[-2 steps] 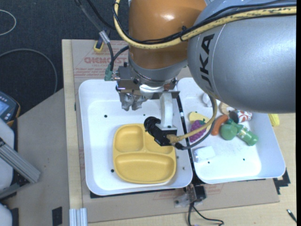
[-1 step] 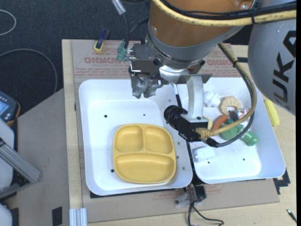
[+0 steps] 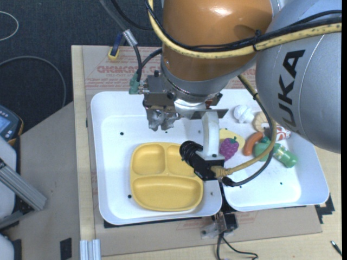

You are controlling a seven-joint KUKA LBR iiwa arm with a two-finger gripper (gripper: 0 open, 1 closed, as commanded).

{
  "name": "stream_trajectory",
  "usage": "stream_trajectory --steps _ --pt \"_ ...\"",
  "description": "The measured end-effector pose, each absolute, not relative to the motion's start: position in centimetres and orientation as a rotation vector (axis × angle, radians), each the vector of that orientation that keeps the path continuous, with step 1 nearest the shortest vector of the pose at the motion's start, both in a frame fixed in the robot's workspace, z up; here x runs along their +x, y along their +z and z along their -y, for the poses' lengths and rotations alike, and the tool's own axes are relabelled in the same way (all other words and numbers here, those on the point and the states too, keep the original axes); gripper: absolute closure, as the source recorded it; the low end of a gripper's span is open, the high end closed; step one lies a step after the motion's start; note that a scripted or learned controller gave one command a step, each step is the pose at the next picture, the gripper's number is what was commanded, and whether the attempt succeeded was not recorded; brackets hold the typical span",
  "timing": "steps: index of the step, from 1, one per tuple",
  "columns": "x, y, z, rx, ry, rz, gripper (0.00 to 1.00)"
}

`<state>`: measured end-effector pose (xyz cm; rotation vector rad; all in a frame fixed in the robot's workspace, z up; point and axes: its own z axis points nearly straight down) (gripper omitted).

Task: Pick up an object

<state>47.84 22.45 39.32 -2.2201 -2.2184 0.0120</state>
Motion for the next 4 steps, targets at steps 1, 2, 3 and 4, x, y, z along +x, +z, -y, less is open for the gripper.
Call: stream_trajectory --steps 1,2,3,4 --pt "48.0 48.7 -22.4 -2.222 -0.019 2.226 1.0" --pt "47.9 49.2 -22.6 -2.218 -0.006 2.227 1.0" --pt "47.8 34.9 -18.1 -2.224 0.027 2.21 1.0" --pt "51.1 23.6 -22.6 -2.215 0.018 2.22 1.0"
